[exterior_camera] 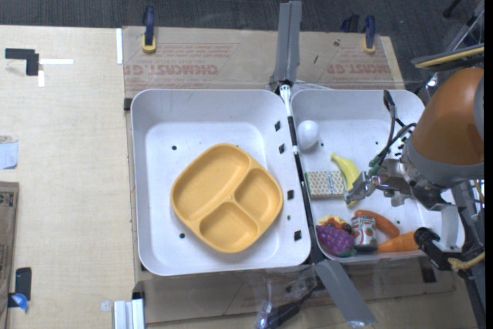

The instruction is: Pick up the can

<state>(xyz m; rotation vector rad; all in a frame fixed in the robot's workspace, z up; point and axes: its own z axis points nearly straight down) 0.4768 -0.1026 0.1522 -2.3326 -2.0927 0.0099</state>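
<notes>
The can (363, 233) is small, with a red and white label, and stands near the front edge of the right bin (350, 112). It sits between purple grapes (334, 236) on its left and an orange carrot (399, 243) on its right. My gripper (362, 189) hangs over the middle of the right bin, a little behind the can and apart from it. Nothing shows in the gripper.
The right bin also holds a white ball (308, 133), a yellow banana (346, 166), a speckled box (325, 184) and a red-orange sausage (377, 220) just behind the can. The left bin (154, 166) holds a yellow divided plate (226, 198).
</notes>
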